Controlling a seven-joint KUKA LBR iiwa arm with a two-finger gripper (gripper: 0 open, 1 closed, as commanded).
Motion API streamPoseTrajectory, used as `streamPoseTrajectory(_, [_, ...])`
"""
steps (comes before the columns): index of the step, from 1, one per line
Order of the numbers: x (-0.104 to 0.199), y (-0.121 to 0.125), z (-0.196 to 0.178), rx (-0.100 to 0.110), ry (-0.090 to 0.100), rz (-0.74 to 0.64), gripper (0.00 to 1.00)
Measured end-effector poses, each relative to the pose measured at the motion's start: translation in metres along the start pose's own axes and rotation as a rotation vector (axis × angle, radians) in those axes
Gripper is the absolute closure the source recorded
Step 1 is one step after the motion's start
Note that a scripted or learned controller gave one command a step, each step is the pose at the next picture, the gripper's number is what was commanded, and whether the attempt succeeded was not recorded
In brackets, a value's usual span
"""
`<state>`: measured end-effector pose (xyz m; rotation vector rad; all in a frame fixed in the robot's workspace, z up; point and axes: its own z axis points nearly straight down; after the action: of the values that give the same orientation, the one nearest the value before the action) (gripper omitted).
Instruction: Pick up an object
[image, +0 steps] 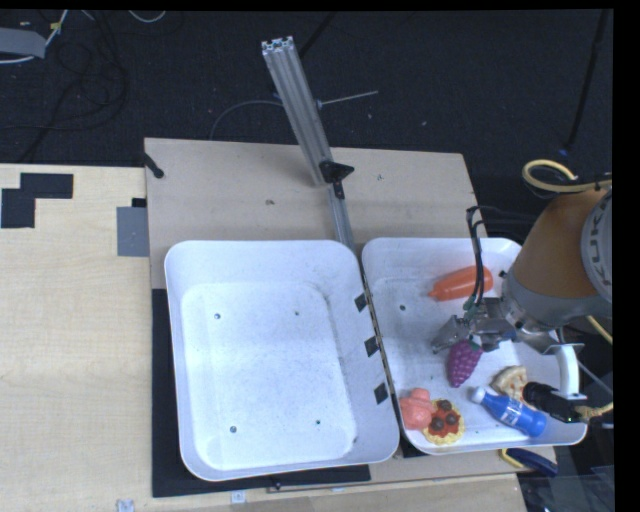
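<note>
The camera looks down on a bench (300, 190) with two white bins side by side. The left bin (190, 290) is big and sits near the middle of the bench. The right bin (400, 265) holds all the toys. An orange carrot (458, 283) lies near the far edge of the right bin, toward its right side. A bunch of purple grapes (462, 361) sits about in the middle of that bin. At the near edge there is a pink toy (416, 407), and touching it on the right is a small round tart (443, 422) with dark and yellow bits on top. A blue bottle (512, 411) with a white cap lies on its side by the near right corner. Just beyond it is a small tan and white toy (511, 378). The grey arm (570, 260) with its orange band comes in from the right side. Its gripper (466, 333) hangs right over the top of the grapes, between the carrot and the grapes. It looks very close to the grapes, but I cannot tell if it touches them, or if the pincer is spread or pressed together, because it is too small and dark to see. A long metal bar (300, 105) leans over the far edge of the bench.
</note>
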<state>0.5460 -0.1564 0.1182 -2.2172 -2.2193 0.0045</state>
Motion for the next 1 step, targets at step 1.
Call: streamPoseTrajectory(1, [-0.0017,0.0008,-0.0125,-0.004,-0.001,0.003,1.0])
